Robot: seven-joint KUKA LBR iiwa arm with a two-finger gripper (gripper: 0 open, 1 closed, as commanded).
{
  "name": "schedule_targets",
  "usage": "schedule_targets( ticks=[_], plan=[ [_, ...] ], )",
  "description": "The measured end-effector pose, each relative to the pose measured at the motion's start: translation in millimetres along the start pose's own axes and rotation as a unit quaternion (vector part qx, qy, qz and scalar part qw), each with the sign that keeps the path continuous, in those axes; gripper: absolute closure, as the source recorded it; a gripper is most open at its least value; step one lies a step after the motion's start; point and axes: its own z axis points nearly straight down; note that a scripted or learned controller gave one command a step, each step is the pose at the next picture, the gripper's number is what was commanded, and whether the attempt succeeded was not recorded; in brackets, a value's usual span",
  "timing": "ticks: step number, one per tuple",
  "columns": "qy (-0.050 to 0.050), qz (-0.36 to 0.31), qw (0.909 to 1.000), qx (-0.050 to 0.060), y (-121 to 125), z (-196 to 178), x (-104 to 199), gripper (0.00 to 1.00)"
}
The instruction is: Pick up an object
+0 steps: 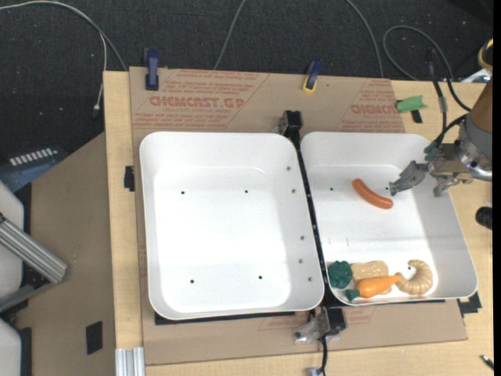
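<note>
The counter [117,210] is topped by a sheet of brown cardboard [258,100] with red print, and on it sit two shallow white bins side by side. The left bin [227,225] shows a bare white floor with a few small dark dots. The right bin [438,233] holds all the small things. The arm [481,124] reaches in from the right, its wrist over the right bin's far right rim. Its end effector [423,177] hangs low over the upper right part of that bin, with the two fingers spread wide apart and nothing between them; the left fingertip [398,185] is just beside the right end of a sausage [372,194], which lies at a slant on the bin floor. Along the near edge of the same bin lies a row of toys: a curled tan shrimp [418,277], a beige lump [369,270], an orange carrot [374,287] and a dark green piece [339,273].
</note>
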Motion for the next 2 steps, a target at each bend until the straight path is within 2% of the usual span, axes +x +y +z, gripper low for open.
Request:
schedule_targets(
  ticks=[1,2],
  plan=[
    [0.001,0.000,1.0000,0.003,4.7,116.1,-11.1,0.00],
    [0.000,-0.001,1.0000,0.000,66.3,112.5,-8.6,0.00]
  ],
)
